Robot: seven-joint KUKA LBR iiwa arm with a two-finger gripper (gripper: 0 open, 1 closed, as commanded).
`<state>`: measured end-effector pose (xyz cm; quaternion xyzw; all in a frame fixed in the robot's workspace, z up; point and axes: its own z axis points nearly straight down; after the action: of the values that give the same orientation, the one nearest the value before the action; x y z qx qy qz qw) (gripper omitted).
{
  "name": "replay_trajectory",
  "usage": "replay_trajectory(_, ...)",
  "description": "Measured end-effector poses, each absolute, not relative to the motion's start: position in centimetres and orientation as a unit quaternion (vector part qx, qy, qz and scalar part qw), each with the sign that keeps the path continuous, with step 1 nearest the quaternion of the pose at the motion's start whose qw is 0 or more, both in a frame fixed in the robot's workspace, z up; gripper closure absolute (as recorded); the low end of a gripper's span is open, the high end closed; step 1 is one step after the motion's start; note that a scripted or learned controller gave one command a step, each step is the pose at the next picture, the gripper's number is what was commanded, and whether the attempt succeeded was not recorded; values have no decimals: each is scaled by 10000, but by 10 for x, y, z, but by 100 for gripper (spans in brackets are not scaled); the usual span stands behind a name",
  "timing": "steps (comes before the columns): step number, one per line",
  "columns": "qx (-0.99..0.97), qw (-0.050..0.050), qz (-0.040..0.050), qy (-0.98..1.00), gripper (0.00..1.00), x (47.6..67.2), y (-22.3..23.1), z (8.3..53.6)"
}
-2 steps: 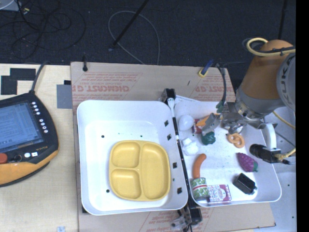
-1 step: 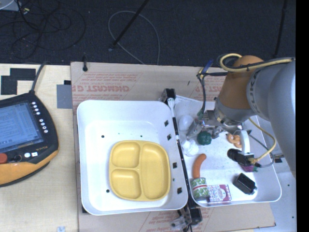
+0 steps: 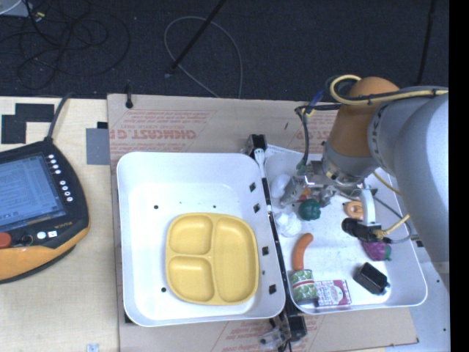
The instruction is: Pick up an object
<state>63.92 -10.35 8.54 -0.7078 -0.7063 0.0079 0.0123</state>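
My hand (image 3: 308, 191) is down in the right bin (image 3: 410, 295), low at its upper left corner, right over a teal ball (image 3: 311, 210) and seemingly touching it, but I cannot tell whether it is apart or together, nor whether the ball sits inside it. Going left to right, the left bin (image 3: 139, 189) holds 1 yellow divided plate (image 3: 212, 258); the right bin holds the ball, an orange carrot (image 3: 301, 250), a small carton (image 3: 319, 290), a purple piece (image 3: 377, 249) and a black block (image 3: 371, 277). I would centre on the ball, stay off the bin wall, close firmly and lift straight.
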Motion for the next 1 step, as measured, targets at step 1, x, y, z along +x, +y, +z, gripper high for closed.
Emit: replay_trajectory(1,-7075,92,55,-7066,100,641,-104,95)
